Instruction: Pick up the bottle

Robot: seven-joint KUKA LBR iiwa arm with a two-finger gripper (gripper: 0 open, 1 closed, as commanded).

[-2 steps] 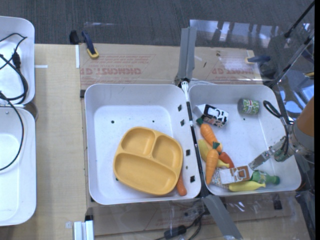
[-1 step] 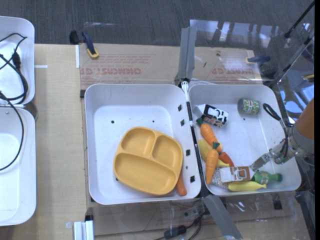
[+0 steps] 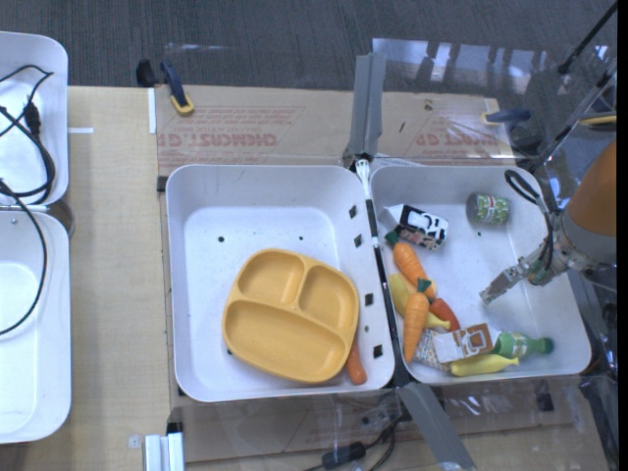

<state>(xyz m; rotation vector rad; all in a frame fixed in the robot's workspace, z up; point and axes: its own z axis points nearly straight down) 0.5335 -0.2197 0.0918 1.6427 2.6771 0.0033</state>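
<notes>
Beside bottle (image 3: 519,344): banana (image 3: 483,365), carton (image 3: 457,345).

bottle (image 3: 518,344): open floor above | banana (image 3: 483,365), card (image 3: 459,342) touching left | wall (image 3: 579,337) close, seemingly

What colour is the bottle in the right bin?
Green, with a pale label; the bottle shows clearly in the camera view.

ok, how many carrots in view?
3. Two carrots in the right bin, one above the other along its left wall; a third in the left bin by the yellow tray. More may be hidden.
</notes>
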